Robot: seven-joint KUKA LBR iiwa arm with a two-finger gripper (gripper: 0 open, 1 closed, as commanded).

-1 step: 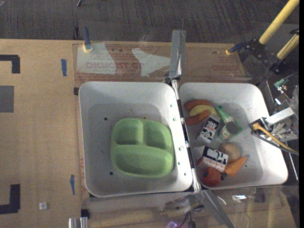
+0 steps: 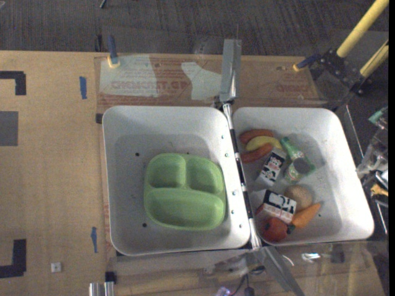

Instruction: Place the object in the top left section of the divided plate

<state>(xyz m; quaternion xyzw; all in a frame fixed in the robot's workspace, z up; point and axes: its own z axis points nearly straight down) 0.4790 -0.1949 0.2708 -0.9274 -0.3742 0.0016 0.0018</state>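
Open plate (image 2: 185,193) (crowded right bin (image 2: 345,165))

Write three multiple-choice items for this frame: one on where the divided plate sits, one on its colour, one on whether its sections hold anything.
1. Where is the divided plate?
A. In the left bin
B. In the right bin
C. On the bare bench

2. What colour is the plate?
A. White
B. Green
C. Orange

3. What state are the plate's sections in?
A. All hold food toys
B. One holds a carrot
C. None holds anything

Answers:
1 A, the plate lies on the floor of the left bin.
2 B, it is light green against the white bin.
3 C, the toy foods, such as the carrot and banana, all lie in the right bin.
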